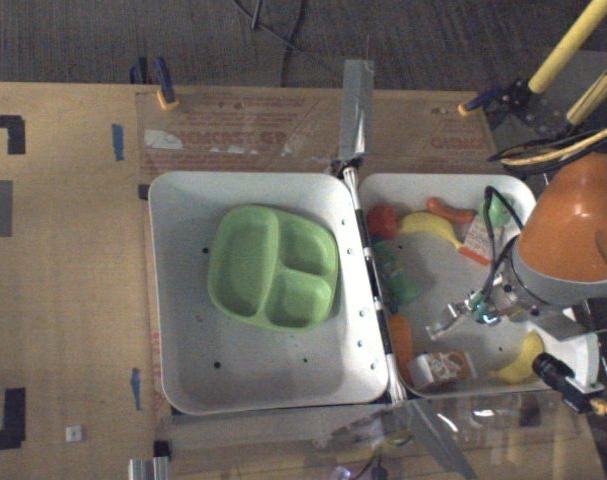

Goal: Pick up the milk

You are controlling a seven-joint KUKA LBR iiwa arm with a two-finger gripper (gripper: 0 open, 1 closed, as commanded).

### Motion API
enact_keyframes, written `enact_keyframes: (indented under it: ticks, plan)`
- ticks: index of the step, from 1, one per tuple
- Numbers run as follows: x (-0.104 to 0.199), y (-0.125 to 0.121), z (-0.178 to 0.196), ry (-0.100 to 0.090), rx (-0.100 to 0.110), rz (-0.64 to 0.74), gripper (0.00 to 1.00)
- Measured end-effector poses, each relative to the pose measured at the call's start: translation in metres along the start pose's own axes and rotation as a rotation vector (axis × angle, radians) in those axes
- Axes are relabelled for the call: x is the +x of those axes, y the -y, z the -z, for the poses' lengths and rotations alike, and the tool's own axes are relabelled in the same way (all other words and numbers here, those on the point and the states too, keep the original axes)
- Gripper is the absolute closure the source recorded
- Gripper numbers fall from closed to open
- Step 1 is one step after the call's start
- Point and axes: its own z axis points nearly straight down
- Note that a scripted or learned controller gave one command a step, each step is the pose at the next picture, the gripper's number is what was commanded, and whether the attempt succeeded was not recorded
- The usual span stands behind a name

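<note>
From where I stand the big risk is crowding: the right bin (518,190), at the right of the frame, is packed with small toy foods, and the arm (573,230) with its orange band hangs over that bin's right side, hiding part of what lies under it. The milk (443,368), as best I can judge, is the small white and brown carton lying on its side near the lower edge of that bin, just beside an orange carrot-like piece (401,340) and near a yellow item (524,360) at the lower right. The gripper (470,311) sits a little above the carton in the frame, apart from it, and I cannot tell how wide its jaws stand; nothing shows between them. If it comes down slightly off, it could catch the bin wall or close on a neighbour instead, and a carton lying flat may slide or tip out of the pinch. Another carton-like white and orange piece (477,238) near the upper right could be mistaken for the target. The left bin (173,298), in the middle of the frame, holds only a green divided plate (275,266). The right bin also holds a banana (431,228), a red piece (381,220) and a green piece (393,278) along its left wall. Both bins rest on the brown counter (63,268).
</note>
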Motion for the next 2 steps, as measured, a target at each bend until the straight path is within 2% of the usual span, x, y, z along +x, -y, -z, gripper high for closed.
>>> enact_keyframes:
  ticks: [1,2]
  plan:
    - [-0.013,-0.001,0.052,0.004,-0.004,0.156,0.00]
    - [0.006,-0.003,-0.034,0.002,-0.003,0.180,0.00]
